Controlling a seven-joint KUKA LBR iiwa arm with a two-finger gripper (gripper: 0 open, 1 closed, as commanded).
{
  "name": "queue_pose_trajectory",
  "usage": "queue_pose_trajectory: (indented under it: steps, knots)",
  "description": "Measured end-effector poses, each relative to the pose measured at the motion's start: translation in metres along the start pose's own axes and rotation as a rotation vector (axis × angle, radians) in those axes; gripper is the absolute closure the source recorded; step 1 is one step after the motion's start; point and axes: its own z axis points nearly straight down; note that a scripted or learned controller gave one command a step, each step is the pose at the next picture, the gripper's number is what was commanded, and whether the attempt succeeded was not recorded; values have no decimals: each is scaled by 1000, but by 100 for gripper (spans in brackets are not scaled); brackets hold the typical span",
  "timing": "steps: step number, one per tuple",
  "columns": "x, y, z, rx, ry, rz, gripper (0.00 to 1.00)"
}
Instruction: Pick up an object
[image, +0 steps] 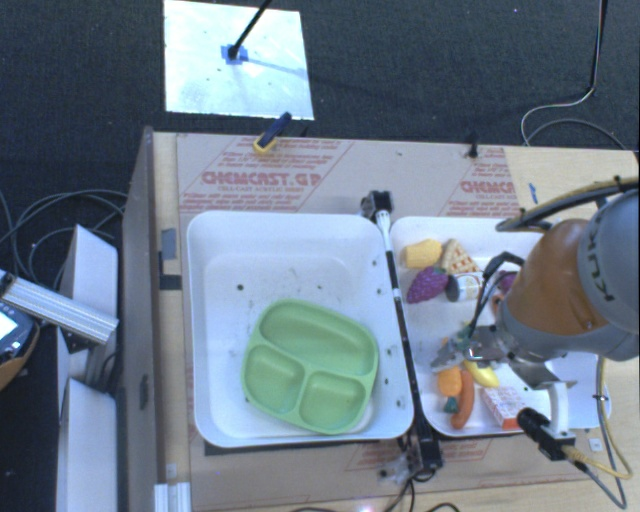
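I am looking down on two white bins sitting side by side across the middle of the frame. The left bin (225, 260) is holding a green divided tray (310, 365), lying flat in its lower half. The right bin (412, 232) is carrying the loose toy food: a yellow piece (420, 252) and a waffle-patterned piece (459, 258) at the upper part, a purple grape-like piece (428, 284) just below them, and lower down an orange carrot-like piece (450, 381), a reddish sausage-like piece (464, 410) and a pink block (503, 404) lying close together. The arm (560, 290) is reaching in from the right edge, its orange band sitting over the right bin. The gripper (462, 347) is hanging low over the cluster at the lower centre of the right bin, just above a small yellow piece (484, 375). I cannot tell whether its claw is apart or together, and I am seeing no object clearly caught in it.
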Motion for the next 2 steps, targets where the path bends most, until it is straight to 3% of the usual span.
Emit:
queue_pose_trajectory:
  steps: [1,2]
  knots:
    - [0,2,-11,-6,-1,-1,100]
    - [77,48,-101,-2,1,-3,100]
